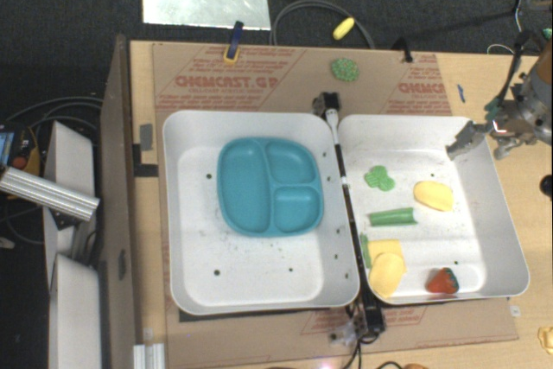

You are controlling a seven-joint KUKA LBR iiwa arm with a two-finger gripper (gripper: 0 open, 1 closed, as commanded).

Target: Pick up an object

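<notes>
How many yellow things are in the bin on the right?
3, as far as I can see: one yellow piece near the middle, and a flat yellow piece touching a rounder yellow piece at the right bin's front-left corner.

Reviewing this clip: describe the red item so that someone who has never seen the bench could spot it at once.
Start at the right-hand white bin, the one without the blue divided plate. Go to its near right corner, at the bottom of the view: the small red piece lies there, with a little green on it. Everything else in that bin is yellow or green, so this is the sole red item.
</notes>
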